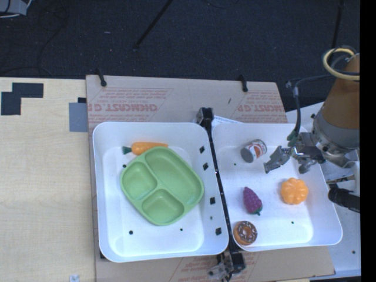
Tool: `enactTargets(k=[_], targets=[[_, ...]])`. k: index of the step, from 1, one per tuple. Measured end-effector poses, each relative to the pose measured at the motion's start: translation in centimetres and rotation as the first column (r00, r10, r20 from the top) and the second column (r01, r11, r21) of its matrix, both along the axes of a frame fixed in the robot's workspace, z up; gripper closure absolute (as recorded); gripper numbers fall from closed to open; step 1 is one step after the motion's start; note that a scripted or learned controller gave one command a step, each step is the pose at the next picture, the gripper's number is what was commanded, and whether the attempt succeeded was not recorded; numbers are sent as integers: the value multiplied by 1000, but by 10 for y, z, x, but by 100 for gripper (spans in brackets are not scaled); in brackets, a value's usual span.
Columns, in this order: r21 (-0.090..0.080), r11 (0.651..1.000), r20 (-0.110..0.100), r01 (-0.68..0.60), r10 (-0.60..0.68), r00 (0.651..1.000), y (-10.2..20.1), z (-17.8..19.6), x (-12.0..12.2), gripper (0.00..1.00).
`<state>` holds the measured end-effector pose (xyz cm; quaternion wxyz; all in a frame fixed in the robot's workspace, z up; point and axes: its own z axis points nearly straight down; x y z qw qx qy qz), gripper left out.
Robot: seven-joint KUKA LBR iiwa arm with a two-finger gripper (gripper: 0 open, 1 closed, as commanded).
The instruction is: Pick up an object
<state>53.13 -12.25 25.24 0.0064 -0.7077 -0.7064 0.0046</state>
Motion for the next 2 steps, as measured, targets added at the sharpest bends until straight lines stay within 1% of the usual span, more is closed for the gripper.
enactTargets(k=[1, 2], targets=[[-1, 1000, 12, -2, 2, 1000, 0, 7, 2, 0], [-1, 1000, 7, -2, 2, 1000, -8, -43, -3, 0]])
